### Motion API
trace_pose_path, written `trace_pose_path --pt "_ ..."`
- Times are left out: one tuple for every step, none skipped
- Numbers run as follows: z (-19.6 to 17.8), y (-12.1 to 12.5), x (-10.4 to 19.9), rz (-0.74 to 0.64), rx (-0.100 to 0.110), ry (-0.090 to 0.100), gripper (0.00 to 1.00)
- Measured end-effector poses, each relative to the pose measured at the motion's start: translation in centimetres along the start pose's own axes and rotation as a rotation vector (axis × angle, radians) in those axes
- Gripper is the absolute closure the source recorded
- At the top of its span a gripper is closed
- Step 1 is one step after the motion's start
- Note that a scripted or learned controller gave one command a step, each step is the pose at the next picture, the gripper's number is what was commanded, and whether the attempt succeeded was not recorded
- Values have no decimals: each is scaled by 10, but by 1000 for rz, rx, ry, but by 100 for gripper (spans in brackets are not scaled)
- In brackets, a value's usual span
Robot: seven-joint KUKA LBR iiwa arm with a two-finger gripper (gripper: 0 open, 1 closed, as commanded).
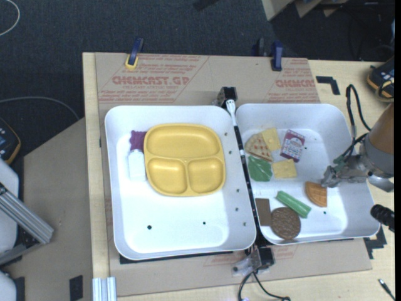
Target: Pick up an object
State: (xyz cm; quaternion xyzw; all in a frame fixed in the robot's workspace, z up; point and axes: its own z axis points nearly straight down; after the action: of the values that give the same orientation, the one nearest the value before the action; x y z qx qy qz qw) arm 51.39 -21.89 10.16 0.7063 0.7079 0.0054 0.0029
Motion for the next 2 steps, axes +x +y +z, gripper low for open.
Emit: trace_pose_path --pt "-44 0 -6 2 6 -8 100" --pt "-107 2 0 1 3 -8 100"
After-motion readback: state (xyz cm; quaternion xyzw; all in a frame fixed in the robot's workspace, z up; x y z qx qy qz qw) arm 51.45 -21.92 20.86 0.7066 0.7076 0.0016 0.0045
